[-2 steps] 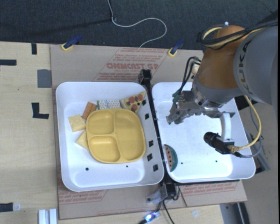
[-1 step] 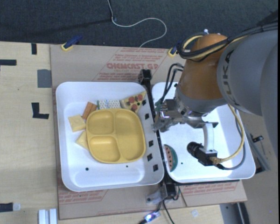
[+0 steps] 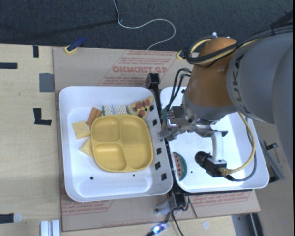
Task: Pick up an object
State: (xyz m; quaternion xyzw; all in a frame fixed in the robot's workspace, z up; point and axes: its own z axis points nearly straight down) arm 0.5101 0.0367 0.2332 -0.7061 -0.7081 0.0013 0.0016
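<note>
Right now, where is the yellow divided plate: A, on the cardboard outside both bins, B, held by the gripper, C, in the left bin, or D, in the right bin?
C: the yellow divided plate lies flat inside the left bin, with smaller items tucked along its upper and left edges.

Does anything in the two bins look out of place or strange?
Nothing looks spilled or damaged. The yellow divided plate sits slightly turned in the left bin, covering parts of the small flat pieces around it. A watermelon-slice piece lies against the right bin's left wall.
</note>
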